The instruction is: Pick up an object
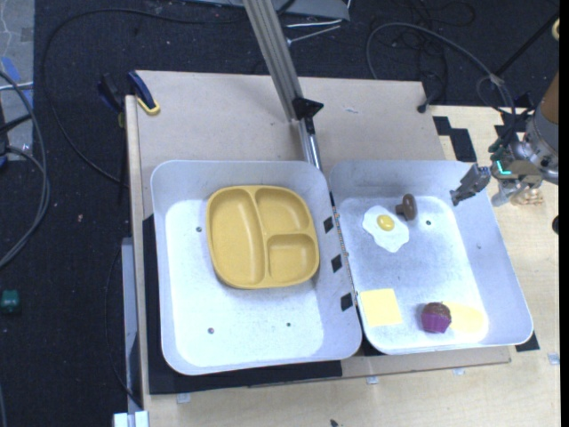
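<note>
Nothing picked up yet.
My claw (pixel 485 188) is open w/ nothing in it, at the right bin's (pixel 498 265) edge. Go down straight over the toy egg (pixel 386 228) in the bin.

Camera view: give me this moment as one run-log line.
gripper: over right bin's far right rim, holds nothing | right bin: egg, brown piece, cheese, purple item | left bin: yellow tray

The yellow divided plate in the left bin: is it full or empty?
Empty. The yellow divided plate shows three bare compartments; the food items lie in the right bin.
</note>
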`<state>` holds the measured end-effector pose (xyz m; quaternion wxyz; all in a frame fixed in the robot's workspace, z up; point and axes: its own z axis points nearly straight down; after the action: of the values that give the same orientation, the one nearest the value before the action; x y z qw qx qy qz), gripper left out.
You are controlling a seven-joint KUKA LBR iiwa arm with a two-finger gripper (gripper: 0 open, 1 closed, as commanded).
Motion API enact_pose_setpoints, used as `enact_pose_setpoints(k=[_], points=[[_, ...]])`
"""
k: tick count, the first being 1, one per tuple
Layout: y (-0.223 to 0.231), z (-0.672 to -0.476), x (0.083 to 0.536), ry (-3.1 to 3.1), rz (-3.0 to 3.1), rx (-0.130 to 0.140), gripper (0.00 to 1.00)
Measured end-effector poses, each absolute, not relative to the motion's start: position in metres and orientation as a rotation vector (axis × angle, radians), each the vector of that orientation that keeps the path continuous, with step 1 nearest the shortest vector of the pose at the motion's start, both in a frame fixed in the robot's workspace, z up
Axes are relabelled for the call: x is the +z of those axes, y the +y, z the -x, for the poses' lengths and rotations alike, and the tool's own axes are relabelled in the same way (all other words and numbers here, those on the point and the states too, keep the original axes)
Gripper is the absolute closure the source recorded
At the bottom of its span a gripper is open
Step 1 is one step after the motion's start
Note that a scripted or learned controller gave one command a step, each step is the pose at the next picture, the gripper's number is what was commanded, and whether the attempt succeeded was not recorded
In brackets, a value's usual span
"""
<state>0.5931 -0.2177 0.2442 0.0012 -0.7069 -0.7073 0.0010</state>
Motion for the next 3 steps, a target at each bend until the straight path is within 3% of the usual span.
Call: enact_pose_setpoints(k=[1,3], points=[[-0.218,-0.594,0.246,-2.223,2.221,0.000,0.00],[-0.214,-0.596,0.160,-2.220,2.219,0.004,0.00]])
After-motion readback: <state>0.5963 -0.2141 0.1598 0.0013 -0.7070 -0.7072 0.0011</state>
